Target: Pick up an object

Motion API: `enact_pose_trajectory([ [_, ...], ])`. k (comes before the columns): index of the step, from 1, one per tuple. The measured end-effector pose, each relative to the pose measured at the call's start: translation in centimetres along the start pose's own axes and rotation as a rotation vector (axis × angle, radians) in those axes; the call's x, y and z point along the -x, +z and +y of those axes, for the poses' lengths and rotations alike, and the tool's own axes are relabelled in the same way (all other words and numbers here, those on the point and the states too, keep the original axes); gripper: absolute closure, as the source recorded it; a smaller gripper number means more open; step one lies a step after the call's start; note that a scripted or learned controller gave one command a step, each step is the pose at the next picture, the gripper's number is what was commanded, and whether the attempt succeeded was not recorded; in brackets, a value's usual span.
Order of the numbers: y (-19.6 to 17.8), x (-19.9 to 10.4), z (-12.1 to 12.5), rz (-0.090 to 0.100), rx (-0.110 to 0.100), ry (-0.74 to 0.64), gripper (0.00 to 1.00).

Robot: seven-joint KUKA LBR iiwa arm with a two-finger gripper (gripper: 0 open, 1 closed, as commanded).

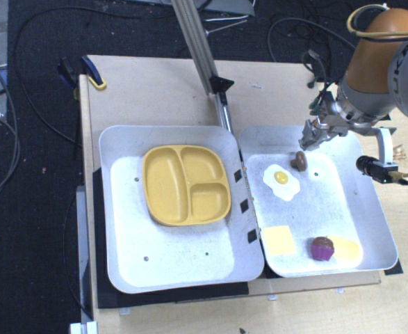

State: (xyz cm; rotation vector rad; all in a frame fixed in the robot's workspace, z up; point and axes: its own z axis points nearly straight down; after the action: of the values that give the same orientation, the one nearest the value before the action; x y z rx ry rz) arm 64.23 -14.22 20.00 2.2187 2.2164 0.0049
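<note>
bench: pale wooden top, bearing two shallow white bins side by side.

left bin: white, speckled floor. holds one yellow divided tray, three compartments, lying flat toward the far half of the bin.

right bin: white, speckled floor. contents as follows.
- fried egg toy: white with yellow yolk, flat, in the far left part of the bin.
- small brown object: rounded, just beside the egg on its far right side; too small to identify further.
- pale yellow square slice: flat, near left part of the bin.
- purple rounded object: near edge of the bin, right of the square slice.
- pale yellow flat piece: touching the purple object on its right, partly under or behind it; cannot tell which.

arm: grey with orange band, entering from the right over the far end of the right bin.

gripper: pointing down and left, its tip just above and beside the small brown object, at the far end of the right bin. how far the gripper is spread cannot be told from this angle; nothing is seen held by it.

metal post: slanted grey bar rising from between the bins at the far side.

surroundings: dark floor with black cables to the left and far side.
</note>
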Motion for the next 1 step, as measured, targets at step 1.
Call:
enact_pose_trajectory([
  [1, -1.22, -0.02, 0.09, 0.001, -0.003, -0.002, 1.00],
])
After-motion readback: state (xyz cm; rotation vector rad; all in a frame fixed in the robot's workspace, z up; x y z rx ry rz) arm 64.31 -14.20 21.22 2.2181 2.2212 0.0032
